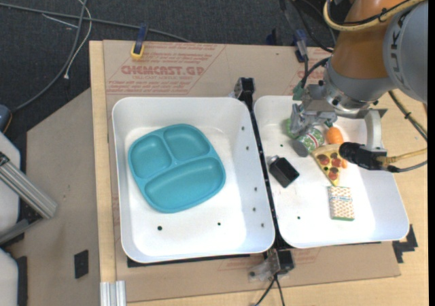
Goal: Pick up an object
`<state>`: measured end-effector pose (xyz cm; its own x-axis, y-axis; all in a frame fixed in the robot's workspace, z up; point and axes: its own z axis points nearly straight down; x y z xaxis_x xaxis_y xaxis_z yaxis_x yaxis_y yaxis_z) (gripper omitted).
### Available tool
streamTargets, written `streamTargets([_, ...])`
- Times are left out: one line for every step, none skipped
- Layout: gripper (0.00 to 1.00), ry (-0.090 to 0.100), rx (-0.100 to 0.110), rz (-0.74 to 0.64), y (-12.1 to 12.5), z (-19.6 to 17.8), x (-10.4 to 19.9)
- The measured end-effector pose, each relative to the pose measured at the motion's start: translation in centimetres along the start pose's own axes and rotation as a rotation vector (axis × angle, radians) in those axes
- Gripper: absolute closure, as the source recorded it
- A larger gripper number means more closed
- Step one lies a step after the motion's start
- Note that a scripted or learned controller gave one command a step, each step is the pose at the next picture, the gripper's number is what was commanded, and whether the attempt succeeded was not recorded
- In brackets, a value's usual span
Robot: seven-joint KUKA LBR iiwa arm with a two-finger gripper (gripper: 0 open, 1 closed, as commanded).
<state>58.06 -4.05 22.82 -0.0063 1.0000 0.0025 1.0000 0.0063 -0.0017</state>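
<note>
My arm (380,39): grey w/ a fat orange band, black "KU" lettering on the shell, yellow cable looped on top, metal gripper (309,117) below.

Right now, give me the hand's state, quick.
Hand: low in the right bin, over the green can; open or closed cannot be told, and no held item is visible.

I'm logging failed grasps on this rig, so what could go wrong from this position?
The claw sits low over a tight cluster in the right white bin: a green-and-white can, a small orange ball and a pizza-slice toy. It may nudge a neighbour or pinch two things at once. The round can could also roll or slip out. The black block and patterned card lie apart, so they look safe.
</note>
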Motion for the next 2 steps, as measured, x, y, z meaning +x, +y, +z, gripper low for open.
streamTargets([1.00,-0.001,-0.002,0.003,0.6,-0.5,4.4])
streamTargets([1.00,-0.001,-0.003,0.002,1.1,-1.1,9.2])
